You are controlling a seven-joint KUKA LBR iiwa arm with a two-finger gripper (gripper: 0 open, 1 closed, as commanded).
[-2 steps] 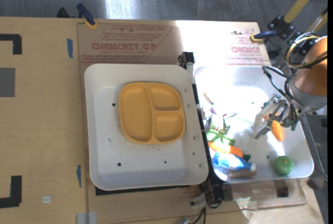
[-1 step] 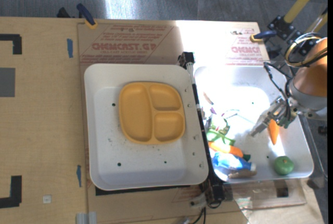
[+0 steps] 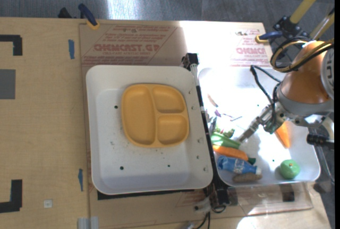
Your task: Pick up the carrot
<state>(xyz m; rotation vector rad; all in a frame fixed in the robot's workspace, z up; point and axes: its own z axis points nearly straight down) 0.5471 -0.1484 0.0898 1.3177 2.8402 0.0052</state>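
Observation:
A carrot (image 3: 232,152) with green leaves (image 3: 222,140) lies on its side in the left part of the right bin (image 3: 313,167). A second orange, carrot-shaped piece (image 3: 284,135) sits just below the arm's wrist, further right. My gripper (image 3: 254,128) reaches down and to the left from the wrist, over the middle of the right bin. Its tip ends just above and to the right of the leafy carrot. Whether it touches anything is unclear.
A blue packet (image 3: 238,165) lies just below the leafy carrot and a green apple (image 3: 288,169) rests near the bin's front right corner. The left bin (image 3: 101,132) holds a yellow divided plate (image 3: 155,115). Black cables (image 3: 264,82) loop off the arm.

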